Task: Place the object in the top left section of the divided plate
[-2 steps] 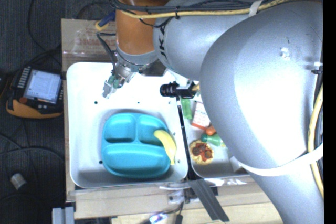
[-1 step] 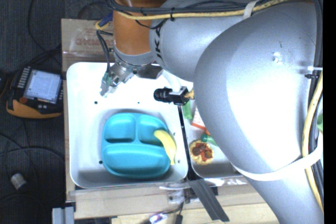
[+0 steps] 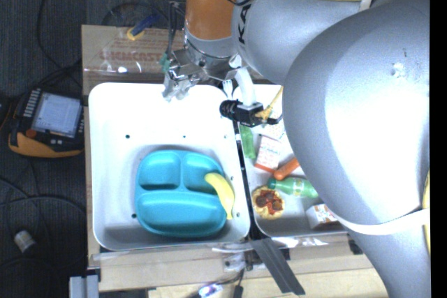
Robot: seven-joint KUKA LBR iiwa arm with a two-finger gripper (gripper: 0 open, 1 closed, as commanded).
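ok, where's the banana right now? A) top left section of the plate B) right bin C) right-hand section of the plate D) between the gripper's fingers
C. The banana lies along the right side of the blue divided plate in the left bin, with the gripper apart from it at the bin's far edge.

A blue divided plate (image 3: 178, 195) sits low in the left bin (image 3: 112, 150), with a banana (image 3: 221, 192) lying in its right section, tip reaching the plate's lower right rim. The gripper (image 3: 174, 88) hangs at the bin's upper rim, near the frame's upper centre, well apart from the plate. The grey arm (image 3: 349, 80) covers most of the right side. Below it the right bin (image 3: 260, 225) shows a pizza slice (image 3: 269, 201), a carrot (image 3: 286, 168), a green bottle (image 3: 297, 187) and small cartons (image 3: 267, 152). A handheld pendant (image 3: 49, 121) lies on the floor at left.
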